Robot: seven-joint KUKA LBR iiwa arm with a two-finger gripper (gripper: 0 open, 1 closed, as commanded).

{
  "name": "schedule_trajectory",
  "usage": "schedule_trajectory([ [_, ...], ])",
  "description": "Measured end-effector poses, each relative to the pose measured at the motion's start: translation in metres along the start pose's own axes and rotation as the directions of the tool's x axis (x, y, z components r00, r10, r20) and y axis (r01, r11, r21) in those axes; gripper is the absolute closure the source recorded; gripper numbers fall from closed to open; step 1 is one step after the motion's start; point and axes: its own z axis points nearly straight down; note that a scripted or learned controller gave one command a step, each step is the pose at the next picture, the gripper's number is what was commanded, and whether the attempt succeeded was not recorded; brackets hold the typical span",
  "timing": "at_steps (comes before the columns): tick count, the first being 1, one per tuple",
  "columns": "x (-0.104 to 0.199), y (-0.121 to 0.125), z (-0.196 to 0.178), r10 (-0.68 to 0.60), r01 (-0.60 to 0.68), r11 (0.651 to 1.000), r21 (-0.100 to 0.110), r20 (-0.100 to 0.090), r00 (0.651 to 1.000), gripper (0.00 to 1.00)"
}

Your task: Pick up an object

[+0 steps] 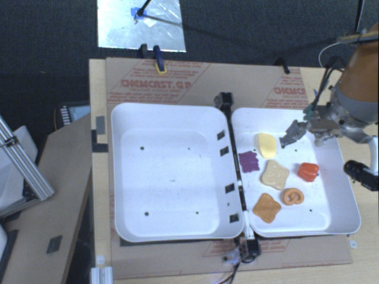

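Half-cropped arm (359, 81), gripper (292, 135) blurred — beside yellow piece (266, 145)

left bin (172, 176): white plastic, smooth, a bit shiny
right bin (331, 218): same white plastic, smooth
board under bins (177, 78): brown cardboard, matt, red print seen on it
floor (47, 40): dark carpet, rough, matt
silver sheet (141, 16): looks like foil, shiny, crinkled
rail at left (21, 158): bare metal, shiny
toy foods, e.g. yellow piece (266, 145): smooth, prob. plastic
gripper (293, 134): grey metal, dull
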Motion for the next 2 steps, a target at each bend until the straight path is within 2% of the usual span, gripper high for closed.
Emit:
schedule_trajectory([
  [1, 0.000, -0.033, 0.157, 0.003, -0.003, 1.000, 0.013, -0.003, 1.000, 0.00],
  [2, -0.001, -0.028, 0.139, 0.001, -0.001, 1.000, -0.001, 0.000, 1.000, 1.00],
])
